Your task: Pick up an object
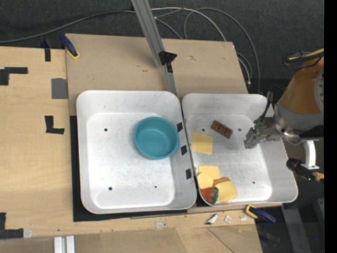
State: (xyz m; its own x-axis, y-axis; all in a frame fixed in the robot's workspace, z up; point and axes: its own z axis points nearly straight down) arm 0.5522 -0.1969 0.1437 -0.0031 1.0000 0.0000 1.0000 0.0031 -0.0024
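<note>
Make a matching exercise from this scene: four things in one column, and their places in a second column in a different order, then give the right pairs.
Things:
1. blue bowl
2. brown block
3. tool
4. red and yellow pile

Places:
A. near front corner of the right bin
B. over the right bin, at its right side
C. middle of the left bin
D. upper middle of the right bin

Pairs: 1-C, 2-D, 3-B, 4-A
</note>
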